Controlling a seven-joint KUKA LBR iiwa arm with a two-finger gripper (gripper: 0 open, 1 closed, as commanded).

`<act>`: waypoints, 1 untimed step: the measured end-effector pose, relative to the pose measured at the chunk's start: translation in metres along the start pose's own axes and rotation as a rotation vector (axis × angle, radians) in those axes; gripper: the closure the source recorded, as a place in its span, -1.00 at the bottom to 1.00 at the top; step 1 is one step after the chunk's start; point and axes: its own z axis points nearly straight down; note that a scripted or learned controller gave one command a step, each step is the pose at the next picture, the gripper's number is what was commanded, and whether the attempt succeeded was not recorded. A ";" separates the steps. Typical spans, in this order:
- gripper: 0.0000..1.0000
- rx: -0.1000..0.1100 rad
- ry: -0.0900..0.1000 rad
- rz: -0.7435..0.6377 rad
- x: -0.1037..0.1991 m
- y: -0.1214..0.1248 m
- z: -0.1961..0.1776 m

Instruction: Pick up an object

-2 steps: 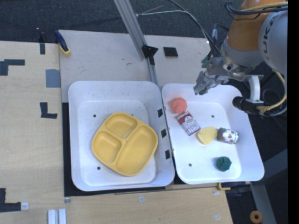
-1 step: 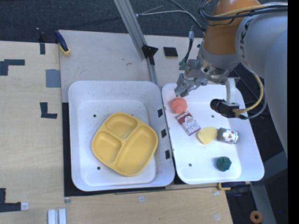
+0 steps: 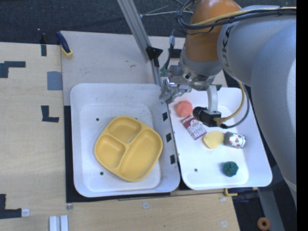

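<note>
White plastic makes up both bins. One yellow tray (image 3: 129, 148) with three compartments lies in the left bin (image 3: 84, 105), turned at a slant, with nothing in its compartments. The right bin (image 3: 255, 174) holds five small things. A pink ball (image 3: 183, 108) sits near the bin's far left corner. A red and white packet (image 3: 194, 128) lies just in front of the ball, close beside it. A yellow piece (image 3: 213, 139) lies to the right of the packet, close to it. A small can (image 3: 235, 140) with red spots lies on its side, touching or just beside the yellow piece. A green ball (image 3: 230, 168) sits apart from the rest, nearer the front edge.

One arm (image 3: 260, 37) reaches over the right bin's far end, its orange band (image 3: 211, 25) above the wrist. The gripper (image 3: 169, 91) hangs at the far end of the wall between the two bins, just left of the pink ball. Whether it is parted or closed I cannot tell; nothing can be seen in its grip
</note>
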 end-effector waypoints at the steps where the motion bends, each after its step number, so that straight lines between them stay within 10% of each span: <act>1: 1.00 -0.002 0.000 0.000 0.054 -0.004 -0.004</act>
